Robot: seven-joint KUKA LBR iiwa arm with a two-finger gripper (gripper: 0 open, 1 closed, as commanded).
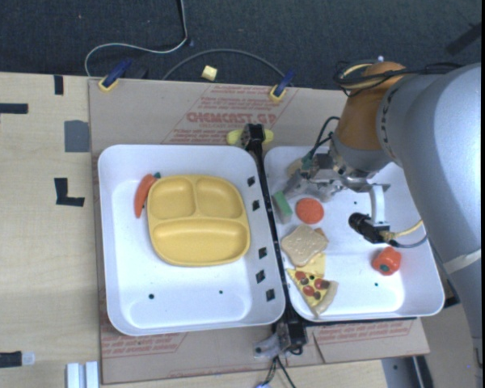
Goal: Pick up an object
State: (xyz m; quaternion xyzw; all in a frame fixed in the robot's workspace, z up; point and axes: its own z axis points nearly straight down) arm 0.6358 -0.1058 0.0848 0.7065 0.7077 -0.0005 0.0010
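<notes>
Right bin point(420, 293): hand point(305, 181) fingers indistinct (wrist overhead), near tomato slice point(310, 211).

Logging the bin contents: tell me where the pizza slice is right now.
In the camera view, the pizza slice lies in the right bin, near its front-left corner, just below the bread slice and beside the divider between the bins.

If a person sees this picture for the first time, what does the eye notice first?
Probably the big yellow divided plate in the left bin, with an orange carrot at its left side. Then the grey arm over the right bin, its gripper just above an orange-red disc, near toast and a pizza slice.
</notes>
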